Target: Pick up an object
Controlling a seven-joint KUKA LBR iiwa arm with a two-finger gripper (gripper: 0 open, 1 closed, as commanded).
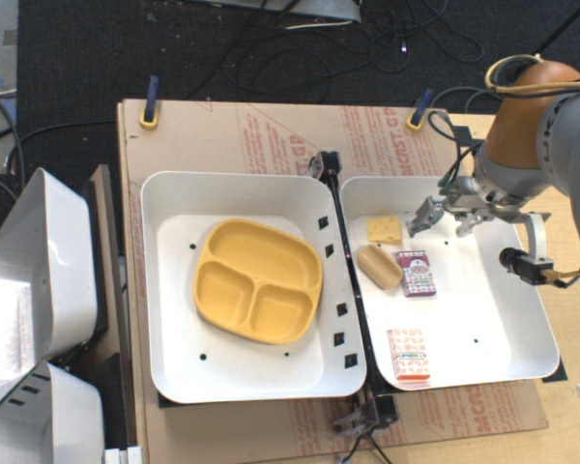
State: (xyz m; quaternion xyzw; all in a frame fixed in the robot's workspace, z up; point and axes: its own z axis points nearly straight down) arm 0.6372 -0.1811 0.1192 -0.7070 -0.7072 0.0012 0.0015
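In the right bin [522,327], near its far-left corner, lie a yellow square [384,229], a tan roll [378,266] and a purple packet [417,274], close together; a red-and-white packet [408,355] lies near the front edge. The gripper [443,213] hangs above the far edge of this bin, just right of the yellow square, jaws apart and gripping nothing. In the left bin [164,278] a yellow tray [257,280] lies at the centre.

Both bins [164,288] are white. The divided tray [258,280] is yellow, the square slice [384,229] pale yellow, the roll [378,266] tan, and the two packets [416,274] [409,354] purple and orange-and-white.
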